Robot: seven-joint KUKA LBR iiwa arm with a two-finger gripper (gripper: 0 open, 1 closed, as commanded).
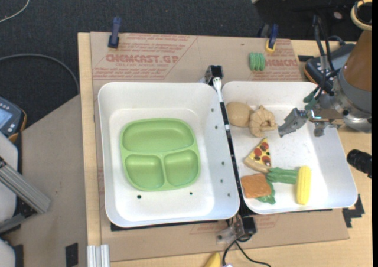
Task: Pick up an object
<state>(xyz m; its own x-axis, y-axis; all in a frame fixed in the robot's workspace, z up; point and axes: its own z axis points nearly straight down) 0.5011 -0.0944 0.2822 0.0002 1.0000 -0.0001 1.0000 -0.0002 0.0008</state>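
The right bin (pixel 331 159) holds several toy foods: a tan round bun (pixel 238 113), a knotted pastry (pixel 263 121), a pizza slice (pixel 258 155), a yellow corn cob (pixel 303 184), a green stalk (pixel 282 175) and an orange piece (pixel 255 186). My gripper (pixel 305 125) hangs over the upper right part of this bin, just right of the pastry. Its fingers (pixel 289 124) are spread open with nothing between them.
The left bin (pixel 112 142) holds a green divided plate (pixel 159 153). A small green ribbed object (pixel 256 61) lies on the cardboard behind the right bin. Blue clamps (pixel 114 32) grip the back edge of the board.
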